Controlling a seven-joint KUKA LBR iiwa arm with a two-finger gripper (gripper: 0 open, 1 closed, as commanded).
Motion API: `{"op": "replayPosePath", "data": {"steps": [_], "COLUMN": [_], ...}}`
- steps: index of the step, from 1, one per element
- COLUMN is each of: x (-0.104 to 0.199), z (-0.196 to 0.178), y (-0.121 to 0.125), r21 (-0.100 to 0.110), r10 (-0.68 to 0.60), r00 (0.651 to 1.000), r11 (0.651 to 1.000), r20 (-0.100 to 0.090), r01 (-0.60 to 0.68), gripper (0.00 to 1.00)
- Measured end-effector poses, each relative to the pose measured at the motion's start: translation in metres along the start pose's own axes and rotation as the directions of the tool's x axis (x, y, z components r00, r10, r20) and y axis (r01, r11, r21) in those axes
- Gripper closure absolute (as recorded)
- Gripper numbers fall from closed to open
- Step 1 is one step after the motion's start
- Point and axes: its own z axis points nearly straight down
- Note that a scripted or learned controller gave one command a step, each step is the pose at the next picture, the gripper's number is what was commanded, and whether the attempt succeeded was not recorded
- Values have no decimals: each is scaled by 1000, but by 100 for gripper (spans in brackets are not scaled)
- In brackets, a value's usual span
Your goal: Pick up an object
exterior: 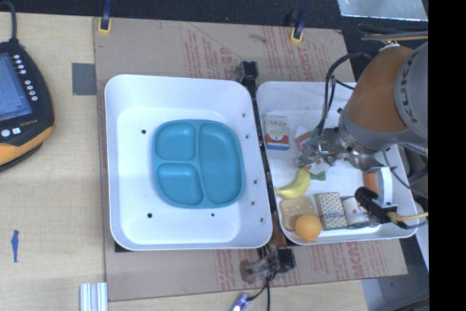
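We are looking down on the right bin, where the gripper is hanging low over the clutter, and whether it is spread or closed we cannot tell from here. Just below and to its left, the banana is lying curved on the bin floor, close to the tool's tip but apparently not touching it. We are judging it the likeliest target: light, smooth-skinned, a bit slippery, and best pinched across its thick middle rather than at the tapered ends. An orange is sitting near the front wall, round and prone to roll. A small carton is lying farther back. In the left bin, a blue divided plate is resting flat.
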Motion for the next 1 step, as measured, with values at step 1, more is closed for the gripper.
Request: {"op": "replayPosePath", "data": {"steps": [1], "x": [81], "z": [-87], "y": [8], "r21": [7], "r10": [1], "r00": [1000], "r11": [1000], "r20": [-8], "r01": [-1], "gripper": [100]}}
